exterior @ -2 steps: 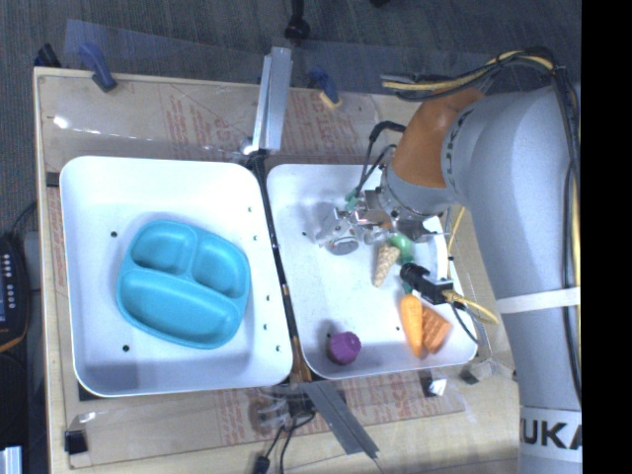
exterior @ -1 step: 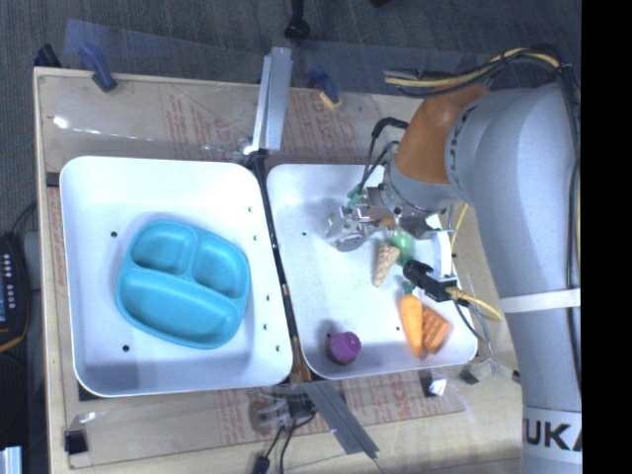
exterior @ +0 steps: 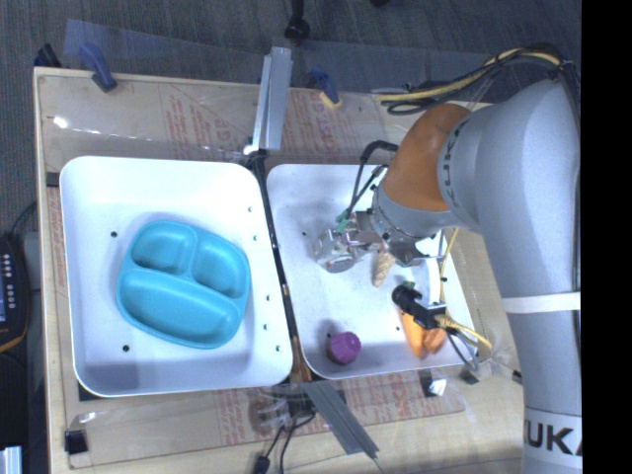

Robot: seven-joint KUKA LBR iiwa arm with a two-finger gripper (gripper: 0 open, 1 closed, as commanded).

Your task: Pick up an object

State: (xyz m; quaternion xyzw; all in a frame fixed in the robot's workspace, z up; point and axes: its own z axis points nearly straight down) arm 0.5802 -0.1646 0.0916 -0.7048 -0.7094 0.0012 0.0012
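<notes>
The tool [exterior: 334, 249] hangs in the right bin [exterior: 304, 203], seemingly near its floor.

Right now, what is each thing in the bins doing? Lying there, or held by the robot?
blue divided plate: lying right way up in the left bin.
purple object: resting loose in the right bin, apart from the gripper.
orange object: lying by the right bin's wall, partly hidden.
tan object: beside the gripper; held or not, unclear.
gripper: low over the right bin.
</notes>
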